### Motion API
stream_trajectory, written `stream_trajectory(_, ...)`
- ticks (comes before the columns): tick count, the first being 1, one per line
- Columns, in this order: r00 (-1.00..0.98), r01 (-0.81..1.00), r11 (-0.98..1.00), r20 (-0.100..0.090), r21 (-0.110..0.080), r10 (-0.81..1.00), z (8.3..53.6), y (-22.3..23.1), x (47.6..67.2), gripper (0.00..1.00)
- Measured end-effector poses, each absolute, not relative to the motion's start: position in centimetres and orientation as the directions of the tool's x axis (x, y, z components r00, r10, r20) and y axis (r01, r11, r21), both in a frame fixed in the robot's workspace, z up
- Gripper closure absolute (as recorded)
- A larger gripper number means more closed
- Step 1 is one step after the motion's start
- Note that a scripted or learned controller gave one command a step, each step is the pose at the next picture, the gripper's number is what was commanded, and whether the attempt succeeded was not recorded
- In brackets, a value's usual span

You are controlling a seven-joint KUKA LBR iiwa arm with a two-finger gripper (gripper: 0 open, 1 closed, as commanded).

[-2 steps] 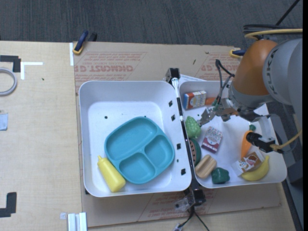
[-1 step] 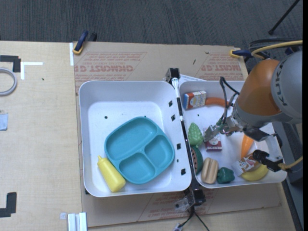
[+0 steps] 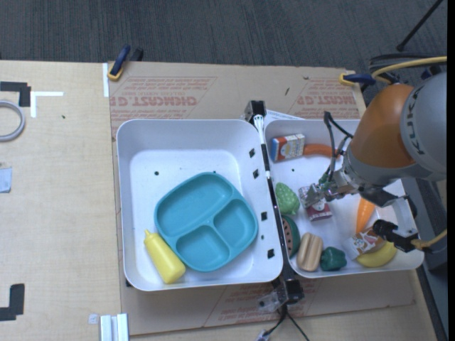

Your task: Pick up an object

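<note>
Pincer (image 3: 318, 196) low in right bin (image 3: 313, 128), grip state unclear, left bin (image 3: 186, 130): one blue tray (image 3: 206, 222), one yellow bottle (image 3: 164, 256)

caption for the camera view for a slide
KUKA arm's gripper lowered into the right bin among toy foods; blue divided plate in the left bin.

I'm working in a robotics lab: a cardboard-covered bench (image 3: 64, 212) with clamps (image 3: 119, 62), grey carpet (image 3: 213, 13), cables (image 3: 398, 64), toy-filled bins (image 3: 128, 190).
</note>
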State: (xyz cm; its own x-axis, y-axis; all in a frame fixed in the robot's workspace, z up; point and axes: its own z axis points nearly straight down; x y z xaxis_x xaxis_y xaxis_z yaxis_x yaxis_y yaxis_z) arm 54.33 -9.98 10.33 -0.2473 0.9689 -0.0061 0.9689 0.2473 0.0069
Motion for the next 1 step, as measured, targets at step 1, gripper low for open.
stream_trajectory(1,-0.196,0.981,0.196,-0.001,0.001,0.981,20.79,-6.13,47.85,1.00)
